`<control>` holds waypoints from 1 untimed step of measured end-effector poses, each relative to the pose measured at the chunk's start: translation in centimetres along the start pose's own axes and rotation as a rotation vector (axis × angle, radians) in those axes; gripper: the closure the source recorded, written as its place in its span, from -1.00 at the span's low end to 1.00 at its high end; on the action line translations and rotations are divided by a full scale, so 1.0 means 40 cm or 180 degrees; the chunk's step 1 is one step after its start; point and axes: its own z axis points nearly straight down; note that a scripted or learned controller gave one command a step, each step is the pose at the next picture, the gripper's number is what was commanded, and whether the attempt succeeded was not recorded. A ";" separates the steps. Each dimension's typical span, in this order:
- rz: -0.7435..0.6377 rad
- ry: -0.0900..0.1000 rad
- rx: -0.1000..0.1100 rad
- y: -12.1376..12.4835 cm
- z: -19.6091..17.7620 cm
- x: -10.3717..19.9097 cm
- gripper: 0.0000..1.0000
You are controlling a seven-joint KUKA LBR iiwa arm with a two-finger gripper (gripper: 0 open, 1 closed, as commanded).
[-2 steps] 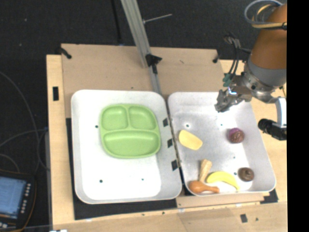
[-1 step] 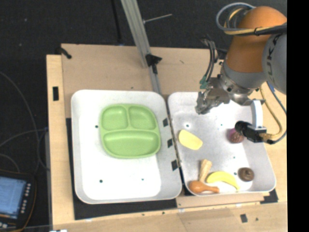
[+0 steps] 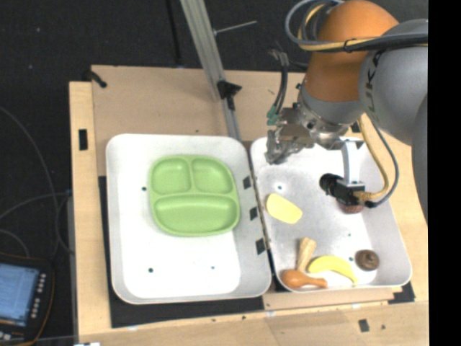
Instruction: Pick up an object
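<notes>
Since any object will do, we take the pale yellow piece (image 3: 283,209) as the likeliest target: it lies flat and alone on the floor of the right bin (image 3: 385,215), near the wall shared with the left bin (image 3: 130,265), with bare white around it. The gripper (image 3: 277,152) hangs above the right bin's far left corner, beyond the piece and apart from it, with nothing visibly between the fingers; whether they are spread or pressed together we cannot tell at this slant.

To do this step well, we judge that we should bring the gripper toward the near side until it stands squarely over the piece, line the fingers across its narrow width, and descend straight, keeping off the bin wall beside it.

Near the front wall lie a banana (image 3: 333,267), a tan stick-like piece (image 3: 306,251), an orange-brown piece (image 3: 302,280) and a small dark round thing (image 3: 367,259); the first three crowd together, so we expect them to be harder picks. In the left bin sits a green divided plate (image 3: 194,195), broad and shallow, a poor fit for two fingers. Both bins rest on the tabletop (image 3: 144,99).
</notes>
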 end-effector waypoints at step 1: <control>0.0002 -0.0002 0.0001 0.009 0.002 0.112 1.00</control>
